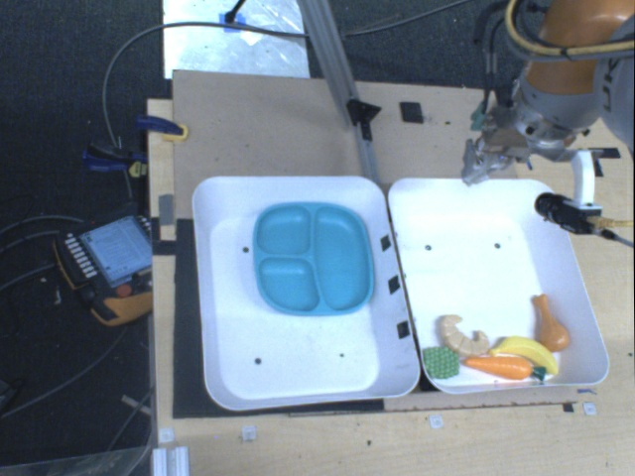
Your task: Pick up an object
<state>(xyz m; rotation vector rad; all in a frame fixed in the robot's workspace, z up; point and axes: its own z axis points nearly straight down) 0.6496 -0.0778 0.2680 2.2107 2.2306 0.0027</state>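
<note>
While the arm hangs over the far edge of the right bin [496, 256], the hand [483, 163] sits just above that rim, well apart from every item; whether it is apart or together cannot be told at this size.

Left bin [228, 365]: one blue divided plate [314, 258].

Right bin, near corner, clustered: green toy [442, 362], beige curled piece [460, 334], carrot [498, 367], banana [523, 348] touching the carrot, orange-brown gourd-shaped toy [550, 324] standing slightly off from the rest.

Handling note, as a judgement: the gourd-shaped toy is the cleanest target, having free space around it; a descent straight down over it, closing across its narrow neck, should avoid nudging neighbours. The bin wall nearby may foul the approach.

Markings: none legible on bins, toys or table [258, 117].
</note>
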